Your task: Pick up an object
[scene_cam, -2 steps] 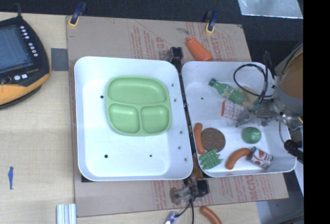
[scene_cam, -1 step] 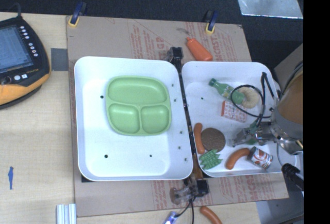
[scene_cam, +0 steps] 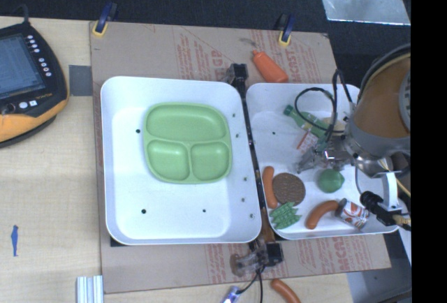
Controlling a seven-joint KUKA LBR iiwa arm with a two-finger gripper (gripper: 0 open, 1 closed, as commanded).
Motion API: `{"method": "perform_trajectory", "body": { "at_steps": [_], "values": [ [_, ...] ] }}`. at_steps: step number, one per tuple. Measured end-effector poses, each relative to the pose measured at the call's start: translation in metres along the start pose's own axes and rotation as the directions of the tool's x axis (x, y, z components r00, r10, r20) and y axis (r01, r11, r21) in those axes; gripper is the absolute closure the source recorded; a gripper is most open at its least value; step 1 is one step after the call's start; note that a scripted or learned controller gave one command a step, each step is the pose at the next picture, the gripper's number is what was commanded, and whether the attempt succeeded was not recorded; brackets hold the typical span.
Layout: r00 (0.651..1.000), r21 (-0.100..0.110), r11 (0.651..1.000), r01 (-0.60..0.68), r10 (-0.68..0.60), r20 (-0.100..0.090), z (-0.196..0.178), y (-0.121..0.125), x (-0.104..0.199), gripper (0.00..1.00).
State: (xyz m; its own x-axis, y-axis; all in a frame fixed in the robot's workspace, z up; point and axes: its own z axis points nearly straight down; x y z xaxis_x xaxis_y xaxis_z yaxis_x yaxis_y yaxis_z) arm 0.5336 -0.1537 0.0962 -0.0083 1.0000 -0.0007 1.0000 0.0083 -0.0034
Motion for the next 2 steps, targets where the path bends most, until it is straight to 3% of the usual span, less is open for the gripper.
{"method": "perform_trajectory", "body": {
  "at_steps": [1, 2],
  "values": [
    [1.0, -0.001, 1.0, -0.003, 0.003, -0.001, 0.004, 0.104, -0.032, 0.0],
    [1.0, -0.001, 1.0, -0.003, 0.003, -0.001, 0.004, 0.123, 0.03, 0.0]
  ]
}}
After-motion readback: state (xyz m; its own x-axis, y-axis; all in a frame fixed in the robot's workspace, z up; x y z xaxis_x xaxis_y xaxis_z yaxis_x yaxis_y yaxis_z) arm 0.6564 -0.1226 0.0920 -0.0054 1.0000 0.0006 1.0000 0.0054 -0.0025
